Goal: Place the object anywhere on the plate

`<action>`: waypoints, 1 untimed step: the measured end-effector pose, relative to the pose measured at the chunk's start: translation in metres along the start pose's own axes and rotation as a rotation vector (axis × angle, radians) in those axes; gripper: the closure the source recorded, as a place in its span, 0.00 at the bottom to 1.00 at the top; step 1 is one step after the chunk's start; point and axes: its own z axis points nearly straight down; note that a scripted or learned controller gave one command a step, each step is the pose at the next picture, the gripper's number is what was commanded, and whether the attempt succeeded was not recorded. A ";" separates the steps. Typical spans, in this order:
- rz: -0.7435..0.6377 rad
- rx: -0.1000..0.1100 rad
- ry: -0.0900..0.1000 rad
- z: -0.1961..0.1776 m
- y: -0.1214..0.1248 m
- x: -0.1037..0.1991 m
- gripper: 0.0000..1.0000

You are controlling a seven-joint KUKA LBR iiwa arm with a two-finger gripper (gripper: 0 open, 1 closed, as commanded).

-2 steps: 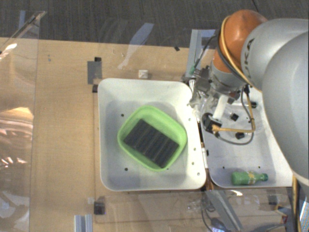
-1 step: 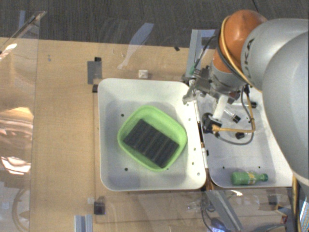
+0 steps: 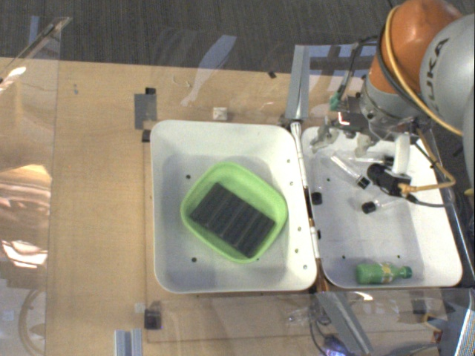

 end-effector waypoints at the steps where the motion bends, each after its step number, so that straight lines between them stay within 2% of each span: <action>1: -0.076 -0.001 -0.001 -0.043 0.042 -0.063 0.00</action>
